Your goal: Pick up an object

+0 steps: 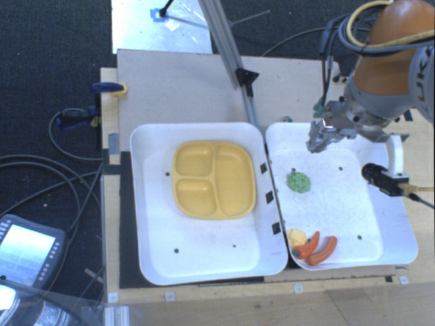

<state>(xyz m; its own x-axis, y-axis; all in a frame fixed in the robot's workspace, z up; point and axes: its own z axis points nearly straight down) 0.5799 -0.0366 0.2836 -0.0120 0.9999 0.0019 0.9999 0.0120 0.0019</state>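
Camera view, left to right. Left bin [153, 250]: yellow tray [214, 179], three compartments, lying flat. Right bin [387, 243]: green lump [298, 181] mid-floor, possibly broccoli; yellow piece [296, 236] touching two sausages [322, 247] at near edge. Gripper [319, 141] over bin's far end, well apart from items; finger state cannot tell.

Grey arm [380, 94] with orange band, looped cables, metallic tool [319, 141].

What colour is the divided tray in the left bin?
Yellow; the divided tray shows plainly in the camera view, lying flat in the left bin.
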